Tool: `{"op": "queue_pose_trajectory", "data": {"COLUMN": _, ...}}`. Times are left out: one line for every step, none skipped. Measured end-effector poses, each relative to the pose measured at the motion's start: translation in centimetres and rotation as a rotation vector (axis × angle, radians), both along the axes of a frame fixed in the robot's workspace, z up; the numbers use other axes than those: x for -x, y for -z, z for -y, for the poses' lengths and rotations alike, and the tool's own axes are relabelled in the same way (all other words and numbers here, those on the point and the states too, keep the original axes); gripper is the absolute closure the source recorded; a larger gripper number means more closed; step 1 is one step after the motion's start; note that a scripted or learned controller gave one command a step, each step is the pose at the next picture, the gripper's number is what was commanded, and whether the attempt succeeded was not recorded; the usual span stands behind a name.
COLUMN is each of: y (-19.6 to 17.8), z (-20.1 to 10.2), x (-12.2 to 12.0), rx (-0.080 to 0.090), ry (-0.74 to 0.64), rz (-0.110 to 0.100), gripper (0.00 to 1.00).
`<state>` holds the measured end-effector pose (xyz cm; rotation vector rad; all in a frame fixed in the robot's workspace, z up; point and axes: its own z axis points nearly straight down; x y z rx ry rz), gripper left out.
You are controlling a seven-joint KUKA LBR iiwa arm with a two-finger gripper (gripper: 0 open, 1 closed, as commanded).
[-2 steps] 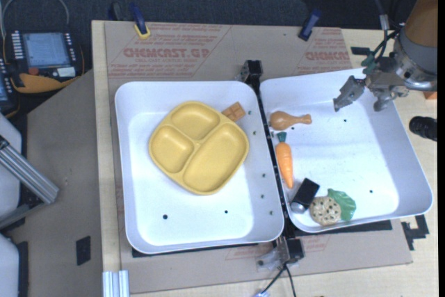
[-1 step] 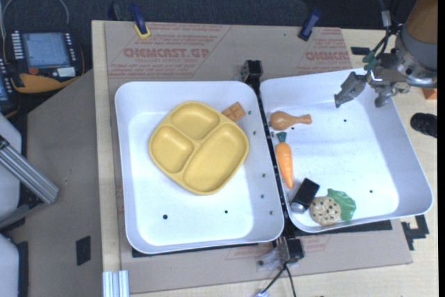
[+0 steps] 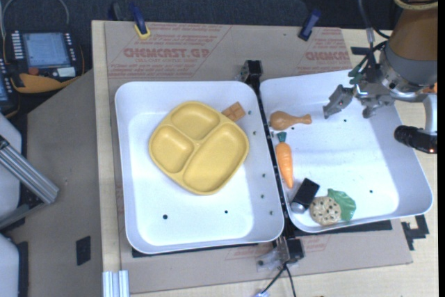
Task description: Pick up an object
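On the worktop (image 3: 104, 149), the left bin (image 3: 139, 212) holds a yellow divided plate (image 3: 198, 147). The right bin (image 3: 389, 170) holds a carrot (image 3: 284, 163), drumstick (image 3: 288, 120) and cookie (image 3: 324, 210). The hand (image 3: 351, 101) hovers released, grasping nothing.

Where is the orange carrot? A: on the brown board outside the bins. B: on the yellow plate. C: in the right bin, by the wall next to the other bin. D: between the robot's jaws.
C: the carrot lies in the right bin along its left wall.
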<state>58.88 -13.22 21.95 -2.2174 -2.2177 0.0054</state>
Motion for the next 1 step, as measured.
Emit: {"op": "queue_pose_trajectory", "data": {"y": 4.30, "z": -0.11, "x": -0.04, "rx": 0.000, "ry": 0.000, "rz": -0.001, "gripper": 0.00}}
